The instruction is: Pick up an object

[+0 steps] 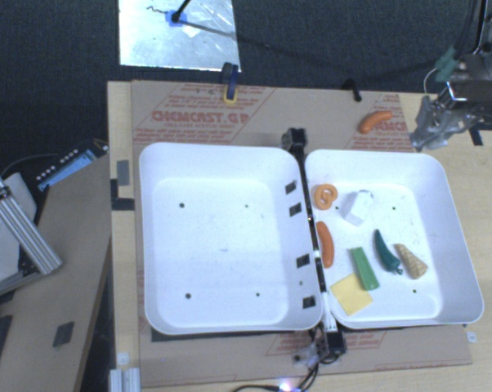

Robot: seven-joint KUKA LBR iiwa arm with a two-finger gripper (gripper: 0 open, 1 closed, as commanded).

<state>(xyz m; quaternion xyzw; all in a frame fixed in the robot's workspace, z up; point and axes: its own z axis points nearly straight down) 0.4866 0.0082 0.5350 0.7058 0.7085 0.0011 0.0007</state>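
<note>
The right bin (454, 219) holds several small items: an orange pretzel-shaped ring (324, 196), a white block (358, 207), an orange sausage (325, 244), a green bar (364, 269), a teal pepper-like piece (386, 252), a tan cone (412, 260) and a yellow square (351, 294). Another orange sausage (374, 122) lies outside on the cardboard behind that bin. My gripper (430, 135) hangs at the far right, above the right bin's back right corner, apart from all the items. Nothing shows between its fingers.
The left bin (160, 243) sits beside the right one, with black clips along the shared divider (307, 219). A yellow and blue clamp (229, 84) stands at the back of the cardboard base. A metal sheet (178, 23) lies beyond on the dark floor.
</note>
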